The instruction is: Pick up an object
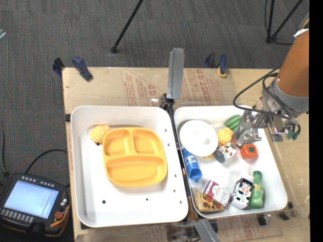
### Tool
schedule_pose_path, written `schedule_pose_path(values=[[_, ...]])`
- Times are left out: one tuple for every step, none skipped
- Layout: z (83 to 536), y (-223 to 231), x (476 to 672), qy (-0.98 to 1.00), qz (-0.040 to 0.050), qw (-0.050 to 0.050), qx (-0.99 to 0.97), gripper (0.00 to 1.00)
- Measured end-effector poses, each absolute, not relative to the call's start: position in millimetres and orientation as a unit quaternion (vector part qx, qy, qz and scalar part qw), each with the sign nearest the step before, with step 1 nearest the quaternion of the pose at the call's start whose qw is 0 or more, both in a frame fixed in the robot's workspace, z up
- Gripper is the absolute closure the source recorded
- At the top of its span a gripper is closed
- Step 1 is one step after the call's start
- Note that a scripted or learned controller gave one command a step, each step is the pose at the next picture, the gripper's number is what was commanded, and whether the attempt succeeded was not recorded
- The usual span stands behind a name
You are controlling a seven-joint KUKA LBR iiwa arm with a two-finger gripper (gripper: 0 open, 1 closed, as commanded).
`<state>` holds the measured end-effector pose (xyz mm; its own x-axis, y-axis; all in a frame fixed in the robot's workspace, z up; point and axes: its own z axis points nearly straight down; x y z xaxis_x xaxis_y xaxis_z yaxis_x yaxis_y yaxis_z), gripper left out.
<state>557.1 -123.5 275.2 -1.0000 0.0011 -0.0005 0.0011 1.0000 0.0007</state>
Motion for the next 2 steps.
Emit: schedule_pose_path(values=[[104,-115,483.5,0.998,0.0006,-0.001,0.056,0.00],[97,-91,559.1,0.996,-0.0008,0.009,0.085,0.00]])
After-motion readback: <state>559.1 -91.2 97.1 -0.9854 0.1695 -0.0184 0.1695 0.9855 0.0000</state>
